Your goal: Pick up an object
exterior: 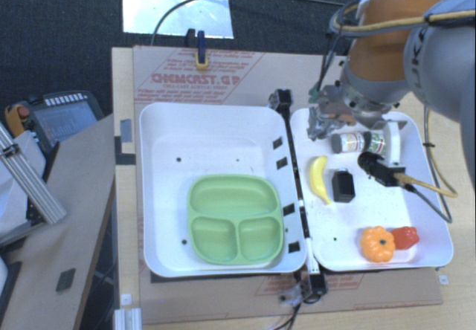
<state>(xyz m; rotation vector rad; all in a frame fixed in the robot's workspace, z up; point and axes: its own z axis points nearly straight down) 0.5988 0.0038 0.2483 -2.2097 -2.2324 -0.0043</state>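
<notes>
gripper (321, 126) just above banana (319, 178), apart

Green tray (235, 218) in L bin (160, 172).

Two bins sit side by side on the bench. The left bin (160, 172) holds a divided tray (234, 218) toward its near side. In the right bin (439, 239), a bottle (357, 143) lies on its side at the back, a banana (319, 178) just beside a small block (343, 186) mid-bin, and a pumpkin (378, 244) touching a tomato (405, 237) at the near right.
</notes>
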